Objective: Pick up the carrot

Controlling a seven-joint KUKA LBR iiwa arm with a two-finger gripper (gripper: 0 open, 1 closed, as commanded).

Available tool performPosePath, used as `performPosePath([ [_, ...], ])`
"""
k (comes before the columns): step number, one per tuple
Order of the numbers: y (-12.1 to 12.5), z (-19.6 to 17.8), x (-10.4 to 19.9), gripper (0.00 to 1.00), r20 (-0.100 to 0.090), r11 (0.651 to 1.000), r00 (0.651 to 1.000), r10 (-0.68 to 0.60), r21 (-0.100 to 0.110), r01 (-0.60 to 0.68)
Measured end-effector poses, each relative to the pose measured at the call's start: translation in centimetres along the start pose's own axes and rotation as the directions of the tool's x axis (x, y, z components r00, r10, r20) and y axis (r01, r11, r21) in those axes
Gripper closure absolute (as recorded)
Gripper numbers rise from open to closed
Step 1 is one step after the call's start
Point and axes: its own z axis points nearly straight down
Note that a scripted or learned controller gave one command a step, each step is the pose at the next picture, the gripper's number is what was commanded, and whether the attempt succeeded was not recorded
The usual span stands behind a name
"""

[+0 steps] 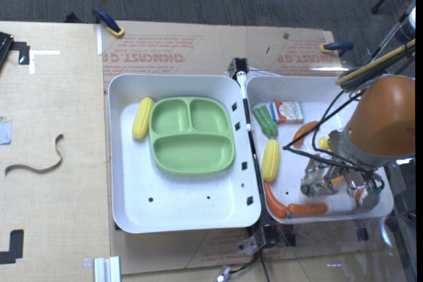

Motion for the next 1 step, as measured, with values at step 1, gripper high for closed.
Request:
performPosePath([
  [1, -0.02, -0.91, -0.15, 1.0, 0.003, 1.0, 1.0, 0.002, 0.001, -0.002],
])
